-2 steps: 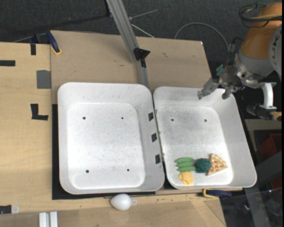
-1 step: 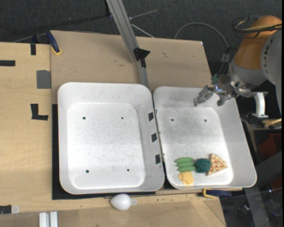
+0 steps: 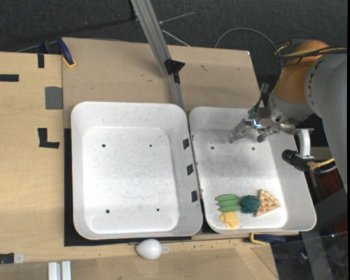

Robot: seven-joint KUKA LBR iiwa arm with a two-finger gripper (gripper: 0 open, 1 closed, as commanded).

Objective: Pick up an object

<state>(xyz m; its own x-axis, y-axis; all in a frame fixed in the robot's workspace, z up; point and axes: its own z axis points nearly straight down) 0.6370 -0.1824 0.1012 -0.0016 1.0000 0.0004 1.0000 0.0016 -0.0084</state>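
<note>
My gripper (image 3: 248, 136) hangs over the far part of the right bin (image 3: 291, 182), its fingers spread open with nothing between them. At the near end of that bin lie several small toy foods in a cluster: a green pea pod (image 3: 226, 200), a dark green broccoli piece (image 3: 249, 203), a pizza slice (image 3: 268, 203) and a yellow piece (image 3: 229, 219). The gripper is well apart from them, toward the bin's far edge.
The left bin (image 3: 81, 156) stands beside the right one. A white egg-shaped object (image 3: 149, 249) lies on the bench just in front of the left bin. A grey metal pole (image 3: 157, 37) slants down to the bins' far edge.
</note>
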